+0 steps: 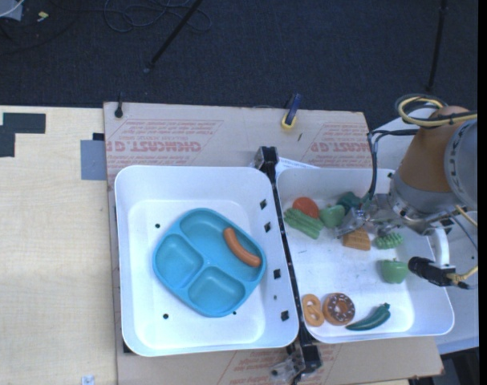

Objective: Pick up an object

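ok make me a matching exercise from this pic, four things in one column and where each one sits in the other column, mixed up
Things
1. orange sausage
2. chocolate doughnut
3. red tomato
4. blue clamp

Places
A. far-left part of the right bin, next to green toy food
B. on the cardboard's far edge, above the bins
C. in a compartment of the blue divided plate in the left bin
D. near edge of the right bin, between an orange pretzel and a dark green pepper

Pairs: 1-C, 2-D, 3-A, 4-B
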Controlling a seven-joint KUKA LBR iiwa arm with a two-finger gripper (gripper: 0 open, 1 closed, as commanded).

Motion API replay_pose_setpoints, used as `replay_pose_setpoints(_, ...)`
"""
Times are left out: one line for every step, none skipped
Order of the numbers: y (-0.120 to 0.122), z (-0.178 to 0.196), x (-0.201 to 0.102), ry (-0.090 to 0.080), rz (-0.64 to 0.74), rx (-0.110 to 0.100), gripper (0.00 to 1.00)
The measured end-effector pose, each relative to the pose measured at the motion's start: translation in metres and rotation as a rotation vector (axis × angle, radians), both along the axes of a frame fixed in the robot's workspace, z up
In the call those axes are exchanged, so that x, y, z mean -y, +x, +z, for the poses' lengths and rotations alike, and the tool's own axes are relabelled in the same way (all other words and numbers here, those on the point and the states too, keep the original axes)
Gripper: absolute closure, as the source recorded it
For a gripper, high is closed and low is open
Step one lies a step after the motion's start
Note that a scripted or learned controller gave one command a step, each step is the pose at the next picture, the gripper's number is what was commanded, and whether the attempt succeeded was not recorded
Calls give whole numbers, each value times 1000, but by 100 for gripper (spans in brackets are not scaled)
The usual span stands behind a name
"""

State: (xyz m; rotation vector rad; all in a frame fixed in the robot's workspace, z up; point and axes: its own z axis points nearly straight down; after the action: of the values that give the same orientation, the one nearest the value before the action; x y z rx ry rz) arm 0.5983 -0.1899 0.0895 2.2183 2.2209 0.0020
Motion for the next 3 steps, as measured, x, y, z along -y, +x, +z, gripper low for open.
replay_pose_setpoints(-2,9,1,2,-2,-6,100)
replay_pose_setpoints(1,68,-7,1,0,-1,100)
replay_pose_setpoints(6,128,1,-1,-1,1,100)
